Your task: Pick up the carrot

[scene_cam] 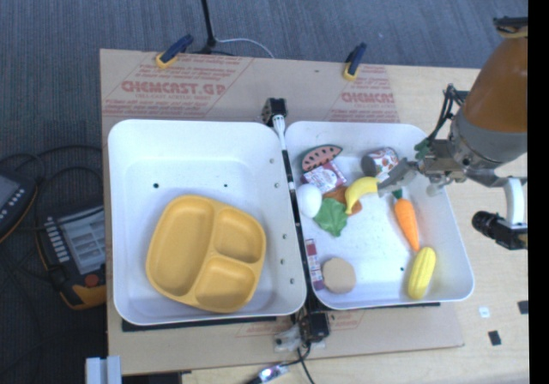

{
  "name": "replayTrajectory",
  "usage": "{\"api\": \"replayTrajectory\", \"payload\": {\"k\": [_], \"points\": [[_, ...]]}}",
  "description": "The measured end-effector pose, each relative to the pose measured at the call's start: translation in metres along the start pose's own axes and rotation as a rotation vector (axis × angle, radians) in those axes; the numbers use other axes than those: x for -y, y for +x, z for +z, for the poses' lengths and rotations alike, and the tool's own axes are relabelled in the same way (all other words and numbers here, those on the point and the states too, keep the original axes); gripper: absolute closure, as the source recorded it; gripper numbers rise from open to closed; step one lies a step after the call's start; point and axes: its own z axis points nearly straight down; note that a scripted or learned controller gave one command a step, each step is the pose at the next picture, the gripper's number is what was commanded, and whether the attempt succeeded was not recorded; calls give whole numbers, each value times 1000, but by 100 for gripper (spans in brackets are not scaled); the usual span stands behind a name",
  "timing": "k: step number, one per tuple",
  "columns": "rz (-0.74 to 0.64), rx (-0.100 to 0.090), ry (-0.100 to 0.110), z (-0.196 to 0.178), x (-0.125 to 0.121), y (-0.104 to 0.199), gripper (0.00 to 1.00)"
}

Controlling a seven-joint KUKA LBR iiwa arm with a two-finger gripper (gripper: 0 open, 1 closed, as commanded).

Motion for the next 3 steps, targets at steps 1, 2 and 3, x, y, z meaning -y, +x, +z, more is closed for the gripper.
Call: {"api": "replayTrajectory", "payload": {"k": [1, 2, 3], "points": [[136, -8, -6, 118, -3, -45, 0], [137, -7, -1, 112, -2, -45, 100], [376, -1, -2, 17, 20, 2, 100]]}}
